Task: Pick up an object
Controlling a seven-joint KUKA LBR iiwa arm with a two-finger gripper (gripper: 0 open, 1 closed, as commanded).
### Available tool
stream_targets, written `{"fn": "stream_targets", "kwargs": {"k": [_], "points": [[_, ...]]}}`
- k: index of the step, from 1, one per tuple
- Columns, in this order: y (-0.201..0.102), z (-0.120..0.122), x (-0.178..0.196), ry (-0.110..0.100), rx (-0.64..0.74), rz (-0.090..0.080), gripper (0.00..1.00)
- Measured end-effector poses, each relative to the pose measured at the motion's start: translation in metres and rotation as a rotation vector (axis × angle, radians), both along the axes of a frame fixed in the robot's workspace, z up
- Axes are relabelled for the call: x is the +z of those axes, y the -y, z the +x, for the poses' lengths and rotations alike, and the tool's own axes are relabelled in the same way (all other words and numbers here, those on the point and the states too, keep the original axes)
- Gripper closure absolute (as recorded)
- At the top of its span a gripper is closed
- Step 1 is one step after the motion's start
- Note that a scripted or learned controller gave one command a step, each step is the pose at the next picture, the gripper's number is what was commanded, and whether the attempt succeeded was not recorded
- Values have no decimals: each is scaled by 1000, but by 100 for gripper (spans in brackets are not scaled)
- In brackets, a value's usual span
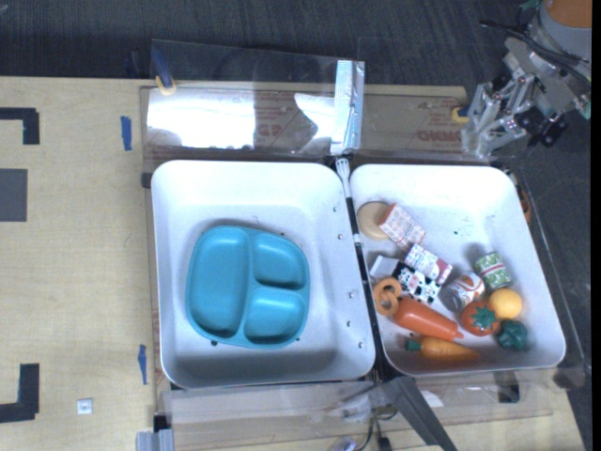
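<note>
The right bin (488, 191) holds several small things. Among them are a tan round piece (373, 218), a pink-and-white packet (402, 225), a black-and-white spotted box (422, 273), an orange carrot (427, 319), a red tomato (479, 318), a yellow lemon (505, 303) and a green-labelled can (492, 269). My gripper (490, 125) hangs beyond the right bin's far right corner, outside the bin and well away from those things. It is open with nothing between its fingers.
The left bin (188, 191) holds a blue divided plate (249, 285). A clear plastic sheet (254, 111) stands behind the left bin. A ridge (349, 252) separates the two bins. A second carrot (447, 349) and a green broccoli piece (513, 336) lie by the right bin's near wall.
</note>
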State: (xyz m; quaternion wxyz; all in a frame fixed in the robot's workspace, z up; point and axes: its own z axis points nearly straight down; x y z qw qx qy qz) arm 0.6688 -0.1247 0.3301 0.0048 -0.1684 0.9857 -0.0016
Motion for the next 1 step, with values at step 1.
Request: {"fn": "stream_targets", "kwargs": {"k": [1], "points": [[-102, -5, -8, -8, 105, 6, 100]]}}
